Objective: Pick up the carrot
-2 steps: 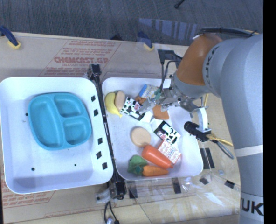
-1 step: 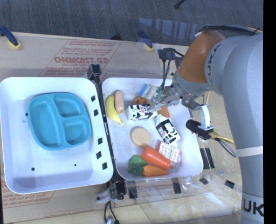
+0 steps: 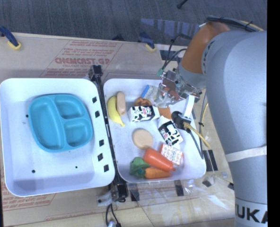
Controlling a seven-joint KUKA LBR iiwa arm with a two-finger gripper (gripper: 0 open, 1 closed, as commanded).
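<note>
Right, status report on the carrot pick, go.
Claw over right bin's far edge, holding nothing seen. Carrot at near edge, untouched. Patterned packet lies against it.

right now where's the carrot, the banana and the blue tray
carrot (image 3: 158, 160), camera view, middle of its orange body in the right bin
banana (image 3: 113, 111), camera view, middle of its yellow curve by the right bin's left wall
blue tray (image 3: 59, 122), camera view, central divider, in the left bin

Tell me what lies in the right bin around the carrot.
The carrot lies near the front wall of the right bin, its green top leftward. A second orange piece sits against it in front, a tan disc behind. What lies beneath it is covered.
</note>
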